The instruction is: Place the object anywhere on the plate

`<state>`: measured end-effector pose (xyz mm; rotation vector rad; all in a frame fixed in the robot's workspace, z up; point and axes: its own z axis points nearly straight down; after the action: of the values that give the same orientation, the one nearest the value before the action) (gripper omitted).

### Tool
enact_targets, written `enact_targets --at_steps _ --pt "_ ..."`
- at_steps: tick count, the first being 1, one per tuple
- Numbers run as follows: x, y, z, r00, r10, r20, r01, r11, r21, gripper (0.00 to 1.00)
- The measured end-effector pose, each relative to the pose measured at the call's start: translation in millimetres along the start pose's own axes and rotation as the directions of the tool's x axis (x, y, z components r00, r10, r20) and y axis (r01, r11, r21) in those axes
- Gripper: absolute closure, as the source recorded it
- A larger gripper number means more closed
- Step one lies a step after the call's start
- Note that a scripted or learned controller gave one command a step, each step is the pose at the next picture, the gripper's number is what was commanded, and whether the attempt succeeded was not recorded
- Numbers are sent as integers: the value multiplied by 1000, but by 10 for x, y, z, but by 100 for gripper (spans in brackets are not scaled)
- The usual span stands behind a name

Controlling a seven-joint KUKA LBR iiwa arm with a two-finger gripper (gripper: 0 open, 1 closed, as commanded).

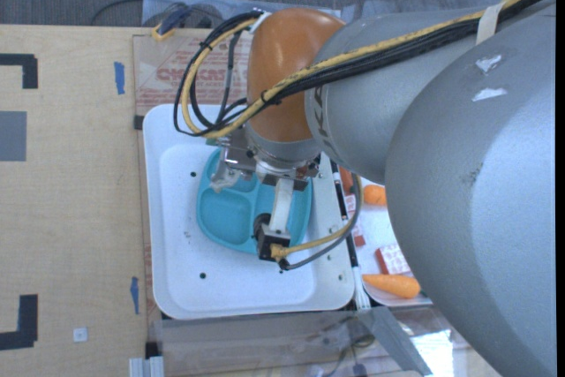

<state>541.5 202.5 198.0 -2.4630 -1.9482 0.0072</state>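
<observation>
guessing the carrot (391,284) is light, stiff, slick plastic, best pinched mid-body; tool (235,176) is hanging over the blue plate (219,227), state can't tell.

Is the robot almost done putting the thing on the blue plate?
Reaching looks done: the end effector hangs over the blue plate in the left bin. Whether it carries anything is hidden by the wrist. Left: the placing; a carrot lies in the right bin.
</observation>
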Motion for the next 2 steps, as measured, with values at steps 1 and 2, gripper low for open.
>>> enact_targets --at_steps 1,2 --pt "-5 11 -66 1000 3 3 -3 1000 4 100" --pt "-252 -174 -714 985 173 1 -173 985 -1 100"
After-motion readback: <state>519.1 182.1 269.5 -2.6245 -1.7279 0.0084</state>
